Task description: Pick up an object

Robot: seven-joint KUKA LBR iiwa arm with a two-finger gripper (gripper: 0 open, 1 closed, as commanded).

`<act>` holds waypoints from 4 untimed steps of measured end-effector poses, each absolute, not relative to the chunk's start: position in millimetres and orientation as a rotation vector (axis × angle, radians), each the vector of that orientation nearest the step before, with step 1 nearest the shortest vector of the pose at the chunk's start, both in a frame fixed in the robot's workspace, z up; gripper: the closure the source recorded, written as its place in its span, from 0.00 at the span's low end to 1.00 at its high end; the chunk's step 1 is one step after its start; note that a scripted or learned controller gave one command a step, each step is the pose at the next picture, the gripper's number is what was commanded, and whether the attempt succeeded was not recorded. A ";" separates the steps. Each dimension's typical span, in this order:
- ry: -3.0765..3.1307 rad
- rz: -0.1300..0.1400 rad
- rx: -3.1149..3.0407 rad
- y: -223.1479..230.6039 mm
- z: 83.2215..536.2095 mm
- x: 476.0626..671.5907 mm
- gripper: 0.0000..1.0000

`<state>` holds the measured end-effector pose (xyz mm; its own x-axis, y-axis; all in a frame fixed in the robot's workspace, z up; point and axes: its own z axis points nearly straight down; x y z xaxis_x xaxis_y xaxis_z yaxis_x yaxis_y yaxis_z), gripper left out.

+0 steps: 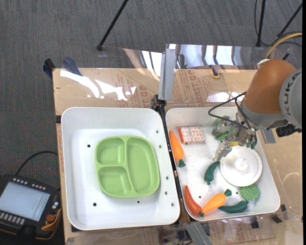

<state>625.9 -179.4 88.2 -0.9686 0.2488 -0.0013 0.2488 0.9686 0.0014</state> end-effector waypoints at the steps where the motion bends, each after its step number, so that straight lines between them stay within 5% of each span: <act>1: 3.120 0.002 0.325 -164.0 89.3 639.2 0.00; 2: 3.115 0.001 0.315 -162.0 101.1 641.4 1.00; 3: 3.116 0.002 0.314 -161.4 100.6 641.3 0.00; 4: 3.123 0.002 0.330 -194.5 88.2 625.5 0.00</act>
<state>625.5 -194.5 88.2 -0.9780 0.2088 -0.0016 0.2088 0.9780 0.0013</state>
